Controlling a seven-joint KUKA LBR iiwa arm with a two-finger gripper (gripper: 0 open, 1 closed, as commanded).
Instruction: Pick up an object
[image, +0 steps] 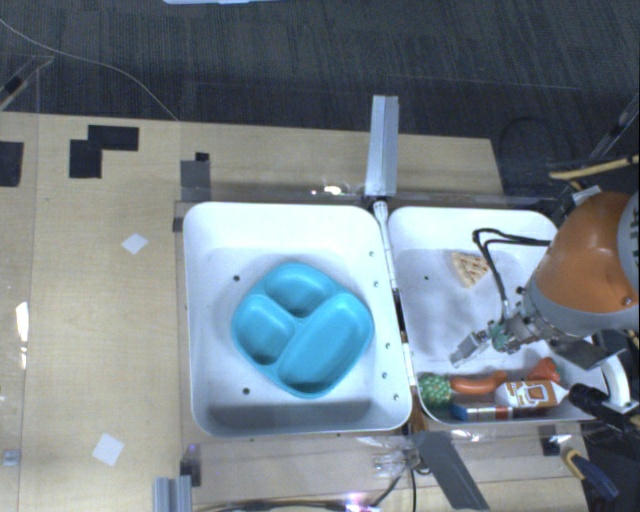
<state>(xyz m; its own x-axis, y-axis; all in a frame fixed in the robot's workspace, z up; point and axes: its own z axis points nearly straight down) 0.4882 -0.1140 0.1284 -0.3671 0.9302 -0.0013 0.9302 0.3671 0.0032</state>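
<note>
Roughly, by item:
Gripper: two-finger gripper (478, 343) low over right white bin (430, 300); fingers slightly parted, grasping nothing.
Objects: red-orange sausage-shaped toy (478, 383), green round toy (434, 388), white bottle with orange label (525, 397) just below it.
Left bin: blue three-compartment plastic tray (302, 327).

On my bench (90, 330), a pale wooden top, the left white bin (215, 250) holds a bright blue plate (300, 328). The plate has three compartments and lies flat near the bin's middle. A grey metal post (383, 145) stands at twelve o'clock from the bin's right wall. Black tape marks (100, 148) sit on the bench at ten o'clock from the plate. One small white square (134, 243) lies at nine o'clock, another white patch (107, 449) at seven o'clock. Dark carpet (300, 50) runs beyond the bench at twelve o'clock.
</note>
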